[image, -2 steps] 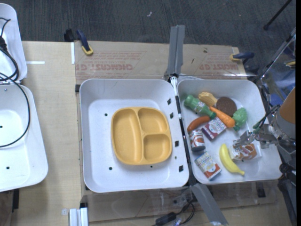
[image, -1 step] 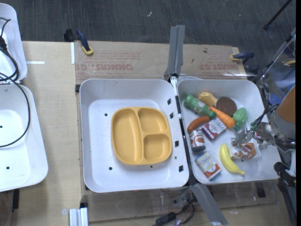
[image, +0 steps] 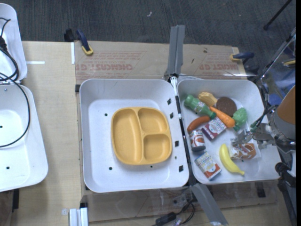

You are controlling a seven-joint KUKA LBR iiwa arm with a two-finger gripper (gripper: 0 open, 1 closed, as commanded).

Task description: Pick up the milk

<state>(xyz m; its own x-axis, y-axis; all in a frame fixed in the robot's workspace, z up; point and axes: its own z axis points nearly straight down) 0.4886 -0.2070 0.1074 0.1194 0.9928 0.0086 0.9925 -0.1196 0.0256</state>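
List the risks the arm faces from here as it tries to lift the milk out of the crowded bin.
1. The milk carton lies close beside the banana and a small can, so closing fingers might catch a neighbour.
2. The gripper sits over a packet, not the carton, and could grab that.
3. The carton lies near the right bin's front wall, leaving little room.

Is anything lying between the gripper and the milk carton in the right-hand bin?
Yes. The banana lies between the gripper and the milk carton, which lies near the front edge of the right bin. A small packet lies right by the gripper. Nothing lies on top of the carton.
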